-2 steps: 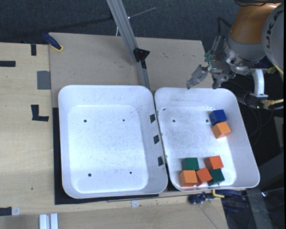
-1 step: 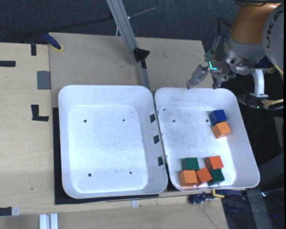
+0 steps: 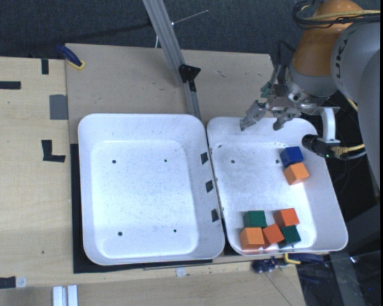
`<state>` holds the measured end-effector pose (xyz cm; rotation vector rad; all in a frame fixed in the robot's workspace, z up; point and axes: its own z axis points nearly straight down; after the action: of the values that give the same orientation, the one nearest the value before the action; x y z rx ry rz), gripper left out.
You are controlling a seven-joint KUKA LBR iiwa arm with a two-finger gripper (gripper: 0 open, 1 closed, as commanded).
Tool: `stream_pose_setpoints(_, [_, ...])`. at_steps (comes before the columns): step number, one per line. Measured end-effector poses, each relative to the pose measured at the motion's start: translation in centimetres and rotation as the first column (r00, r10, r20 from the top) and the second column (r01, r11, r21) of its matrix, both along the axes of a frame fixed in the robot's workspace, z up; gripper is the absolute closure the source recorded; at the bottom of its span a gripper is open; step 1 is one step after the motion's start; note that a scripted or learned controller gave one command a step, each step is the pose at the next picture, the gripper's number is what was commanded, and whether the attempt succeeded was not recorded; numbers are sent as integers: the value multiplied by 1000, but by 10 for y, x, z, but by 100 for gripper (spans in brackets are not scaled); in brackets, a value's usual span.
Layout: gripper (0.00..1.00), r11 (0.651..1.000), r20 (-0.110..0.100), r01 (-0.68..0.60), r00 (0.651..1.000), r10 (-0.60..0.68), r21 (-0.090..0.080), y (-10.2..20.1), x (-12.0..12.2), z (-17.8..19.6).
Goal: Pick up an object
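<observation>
Gripper [image 3: 265, 121] spread wide, nothing between its 2 fingers, hovering above far rim of right bin [image 3: 233, 132], blue cube [image 3: 292, 154] touching orange cube [image 3: 297, 173] inside that bin, cluster of 5 blocks [image 3: 270, 228] at its near edge, left bin [image 3: 89, 139] alongside.

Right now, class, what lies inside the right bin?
Inside the right bin: a blue cube touching an orange cube, and a near-corner cluster of a green cube, three orange ones and another green. Anything under the cluster is hidden. The open gripper hangs over the far rim.
</observation>
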<state>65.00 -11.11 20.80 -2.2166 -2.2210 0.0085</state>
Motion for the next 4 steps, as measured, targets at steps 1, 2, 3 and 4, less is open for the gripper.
stream_pose_setpoints(1, [0,1000,0,0,1000,0,0,1,-9,-47])
stream_pose_setpoints(2, [0,1000,-1,0,1000,0,0,0,-13,-112])
stream_pose_setpoints(3, [100,1000,4,-2,1000,2,1,1,-12,-98])
stream_pose_setpoints(4, [100,1000,10,1,1000,-1,0,-3,-3,-40])
